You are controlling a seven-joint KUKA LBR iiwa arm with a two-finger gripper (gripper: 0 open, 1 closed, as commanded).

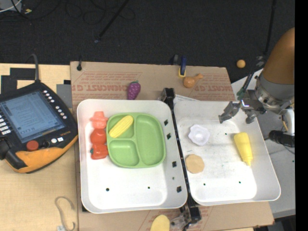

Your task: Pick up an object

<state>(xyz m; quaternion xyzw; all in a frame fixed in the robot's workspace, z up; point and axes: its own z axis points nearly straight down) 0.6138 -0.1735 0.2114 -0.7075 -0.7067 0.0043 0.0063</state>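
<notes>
Presently the gripper (239, 111) is hovering spread wide and empty, so it should be descending toward five o'clock, straddling the yellow squeeze bottle (243, 147) crosswise.

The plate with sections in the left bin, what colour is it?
Green; the plate shows clearly in the camera view.

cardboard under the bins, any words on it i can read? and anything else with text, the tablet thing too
"COMCAST" or something close to it, in red letters, upside down and repeated across the cardboard sheet behind the bins; the exact spelling is unsure.
The handheld controller at the left: its screen shows lines of text, too small to read.
Small printed buttons beside that screen: too blurred to read.
</notes>
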